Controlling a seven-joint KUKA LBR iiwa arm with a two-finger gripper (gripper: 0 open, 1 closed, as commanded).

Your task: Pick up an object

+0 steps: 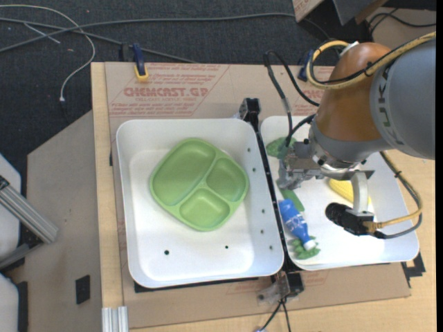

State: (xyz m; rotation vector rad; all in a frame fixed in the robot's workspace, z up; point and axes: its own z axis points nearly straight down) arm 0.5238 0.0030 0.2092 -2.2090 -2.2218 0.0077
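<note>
White plastic makes up the two shallow bins, which sit side by side on a brown cardboard sheet (173, 88) with red print along its upper part. The left bin (159, 251) fills the middle of the frame and holds a green divided plate (199, 184), turned at a slant, its three compartments facing up. The plate lies toward the upper half of that bin, apart from the walls.

The right bin (389, 244) sits at centre right. The grey arm (408, 95), with its orange band (353, 81), comes in from the upper right and hangs over it. The gripper (292, 175) sits low over the left side of this bin, close to the wall shared with the other bin. From this angle I cannot tell how far open it is or whether it has hold of anything.

Just below the gripper a blue bottle (292, 220) lies on its side at a slant, its lower end resting on a small green piece (304, 252) near the bin's lower left corner. Another green piece (275, 147) shows just above the gripper, partly hidden. A yellow object (342, 187) lies right of the gripper, mostly covered by the wrist.

A blue clamp (140, 62) grips the cardboard's upper edge, and white cables (69, 40) trail across the dark carpet at upper left.
</note>
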